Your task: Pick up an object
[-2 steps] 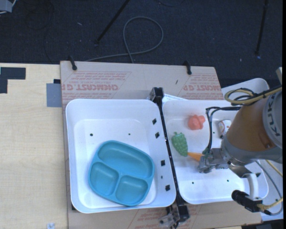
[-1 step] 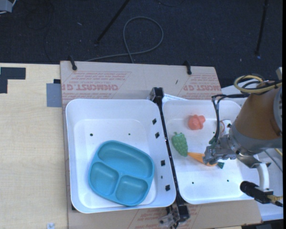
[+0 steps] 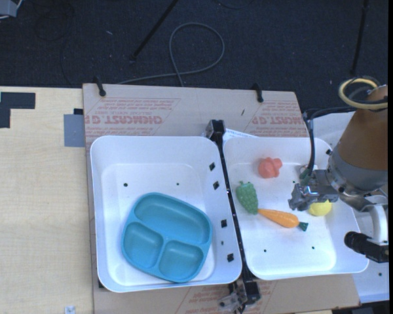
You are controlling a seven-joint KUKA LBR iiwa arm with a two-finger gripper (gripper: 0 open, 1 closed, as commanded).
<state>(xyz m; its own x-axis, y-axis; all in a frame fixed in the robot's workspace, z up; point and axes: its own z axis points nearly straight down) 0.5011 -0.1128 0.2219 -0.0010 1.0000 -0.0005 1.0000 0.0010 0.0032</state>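
Toys lie loose in the right bin [image 3: 281, 267]: a green piece [image 3: 247, 196], an orange carrot [image 3: 280, 218], a pink piece [image 3: 270, 167] and a yellow one [image 3: 321, 207]. We see our gripper [image 3: 304, 196] low beside the yellow piece, likely targeting it; whether it is closed we cannot tell. That piece sits near the bin's right wall, leaving little room, while the floor nearer the camera is open. 1 blue tray [image 3: 167, 237] rests in the left bin [image 3: 118, 156].
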